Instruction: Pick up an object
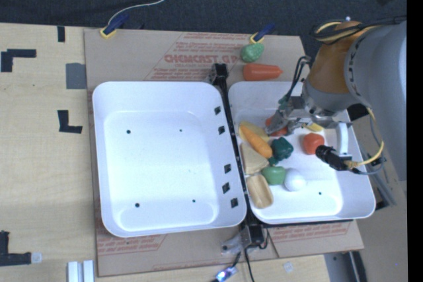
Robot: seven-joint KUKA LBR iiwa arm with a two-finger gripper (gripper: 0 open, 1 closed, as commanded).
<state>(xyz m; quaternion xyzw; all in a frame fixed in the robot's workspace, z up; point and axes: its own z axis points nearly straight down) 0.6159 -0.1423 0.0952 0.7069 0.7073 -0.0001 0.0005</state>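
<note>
The arm (360,69) reaches in from the right of the frame, and its gripper (283,121) hangs low over the upper middle of the right bin (330,205). Whether it holds anything cannot be told from this angle. Just below it, near the bin's left wall, lie an orange carrot (255,140), a dark green toy (282,148), a tan wedge (259,191), a green-and-red piece (273,174) and a white ball (295,181). A red ball (312,142) sits right of the gripper. The left bin (158,155) fills the frame's centre. Above the bins, on cardboard (192,56), rest a second carrot (262,72) and a green lump (252,53).
</note>
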